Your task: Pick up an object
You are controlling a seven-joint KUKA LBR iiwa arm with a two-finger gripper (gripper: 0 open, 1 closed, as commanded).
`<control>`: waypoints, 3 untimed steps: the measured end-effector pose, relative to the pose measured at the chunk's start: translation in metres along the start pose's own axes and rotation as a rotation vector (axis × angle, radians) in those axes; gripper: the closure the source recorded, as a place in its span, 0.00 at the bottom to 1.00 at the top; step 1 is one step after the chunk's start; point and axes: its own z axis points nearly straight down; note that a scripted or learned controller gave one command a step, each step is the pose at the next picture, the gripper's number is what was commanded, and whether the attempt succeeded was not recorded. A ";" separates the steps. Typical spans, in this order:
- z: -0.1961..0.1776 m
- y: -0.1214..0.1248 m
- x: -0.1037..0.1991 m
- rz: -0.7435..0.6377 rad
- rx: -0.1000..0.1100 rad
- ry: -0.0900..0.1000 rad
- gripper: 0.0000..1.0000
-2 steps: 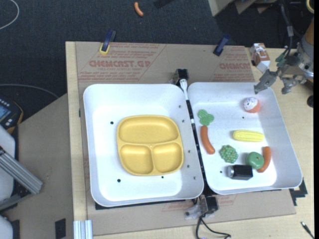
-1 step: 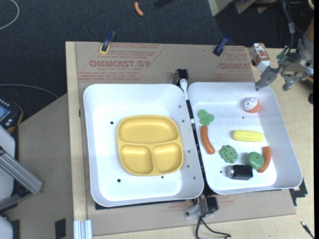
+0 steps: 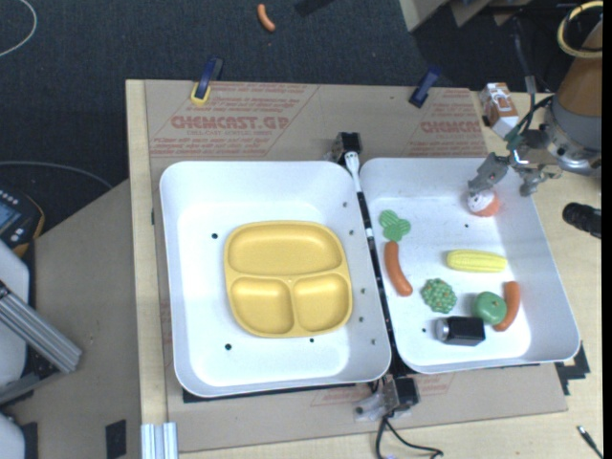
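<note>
Filled most of the frame: a brown board on the bench, printed in red near its top edge with "CHEMCAST GP" at upper left, and the same lettering at upper right, cut off by the bin and readable only in part. Held at that top edge by two blue clamps.

Bore two white bins side by side: the left bin with a yellow divided plate at its middle, the right bin with the small items.

Reached in from the upper right corner: the grey arm, bent down toward the right bin's upper edge. Hung low over that bin's upper right part, the gripper, fingers spread wide with nothing between them. Lay just under the left-hand finger: a small red and white piece; contact could not be told.

Lay further down the right bin, well apart from the gripper: a yellow corn cob, a red sausage along the left wall, a green leaf above it, a broccoli head, a black block, a green ball touching an orange carrot.

Lay on the dark floor at the top of the frame: a small orange scrap.
</note>
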 end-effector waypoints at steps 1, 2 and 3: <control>0.044 -0.004 0.000 0.001 0.001 0.000 0.00; 0.091 -0.004 0.001 -0.001 0.000 0.000 0.00; 0.077 -0.003 0.001 -0.001 -0.006 -0.002 1.00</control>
